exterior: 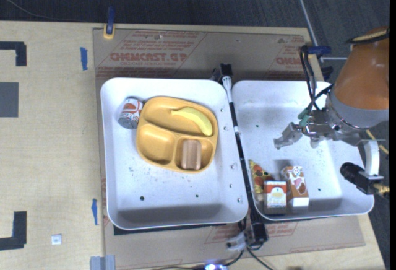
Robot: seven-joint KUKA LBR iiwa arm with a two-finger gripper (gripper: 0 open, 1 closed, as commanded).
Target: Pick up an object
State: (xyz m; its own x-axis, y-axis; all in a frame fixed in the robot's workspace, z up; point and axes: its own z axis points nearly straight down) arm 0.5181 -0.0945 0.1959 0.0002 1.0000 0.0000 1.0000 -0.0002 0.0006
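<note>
we look down at a slant on two shallow white bins side by side on a bench. the left bin [117,200] holds a yellow divided tray [158,139] with a banana [195,119] in its far compartment and a brownish block [190,154] in its near right one. a small can [129,113] lies on its side, touching the tray's far left edge.

in the right bin [328,191], near its front edge, two small cartons [286,191] stand touching each other, with a flat colourful packet [258,171] just to their left. these are the likeliest things to pick.

the arm reaches in from the right, and its gripper [288,137] hangs over the middle of the right bin, a little beyond the cartons. we cannot tell how far the claw is spread, and we see nothing in it.

we judge the cartons light and fairly stiff, though thin card could dent under a hard squeeze. their flat opposite sides offer the best hold, but because they stand touching, the outer faces of the pair are easier to reach than the seam between them. the packet looks thin and slippery, lying flat, and would be harder to lift.
</note>
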